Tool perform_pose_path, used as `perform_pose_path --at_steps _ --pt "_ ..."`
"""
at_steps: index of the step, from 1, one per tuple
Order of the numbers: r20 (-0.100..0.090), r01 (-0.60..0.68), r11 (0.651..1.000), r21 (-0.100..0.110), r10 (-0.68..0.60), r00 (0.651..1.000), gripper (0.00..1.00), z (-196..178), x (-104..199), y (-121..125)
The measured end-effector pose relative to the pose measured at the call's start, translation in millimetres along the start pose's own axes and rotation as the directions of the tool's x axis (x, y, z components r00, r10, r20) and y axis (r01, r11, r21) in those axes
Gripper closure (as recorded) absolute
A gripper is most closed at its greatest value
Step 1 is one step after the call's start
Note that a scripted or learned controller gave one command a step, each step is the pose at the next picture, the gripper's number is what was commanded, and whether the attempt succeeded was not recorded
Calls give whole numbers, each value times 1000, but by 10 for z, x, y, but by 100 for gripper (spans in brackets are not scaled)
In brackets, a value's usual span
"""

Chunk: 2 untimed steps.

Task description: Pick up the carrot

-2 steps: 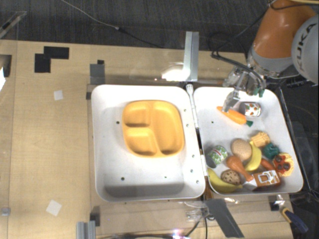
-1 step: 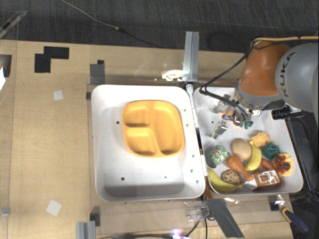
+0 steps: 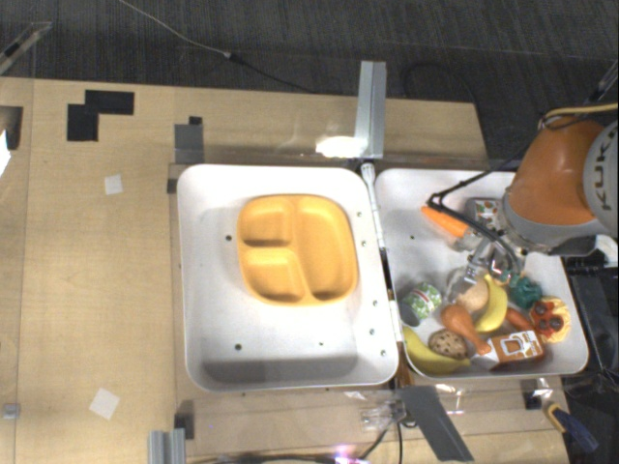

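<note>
Arm over the right bin (image 3: 406, 196), gripper (image 3: 471, 275) low among the toy food.

The carrot (image 3: 461, 324) lies near the bin's front, slanting between the round cookie (image 3: 446, 342) and a yellow banana (image 3: 492, 305), just beside a pale potato (image 3: 473, 298). The gripper hangs right above the potato (its fingers look slightly apart, with nothing clamped between them). A second orange piece (image 3: 443, 220) lies further back. The left bin (image 3: 208, 288) holds a yellow divided plate (image 3: 294, 247).
</note>
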<state>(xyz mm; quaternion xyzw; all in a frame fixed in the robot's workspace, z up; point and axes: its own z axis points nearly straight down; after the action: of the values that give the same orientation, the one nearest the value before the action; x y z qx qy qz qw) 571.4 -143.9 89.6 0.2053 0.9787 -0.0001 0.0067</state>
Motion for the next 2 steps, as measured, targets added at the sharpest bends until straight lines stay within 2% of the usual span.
perform_pose_path --at_steps 1,2 --pt "0 77 997 -3 -77 997 0 14 -344 522" --pt "-20 -188 982 6 188 982 0 -25 -545 607"
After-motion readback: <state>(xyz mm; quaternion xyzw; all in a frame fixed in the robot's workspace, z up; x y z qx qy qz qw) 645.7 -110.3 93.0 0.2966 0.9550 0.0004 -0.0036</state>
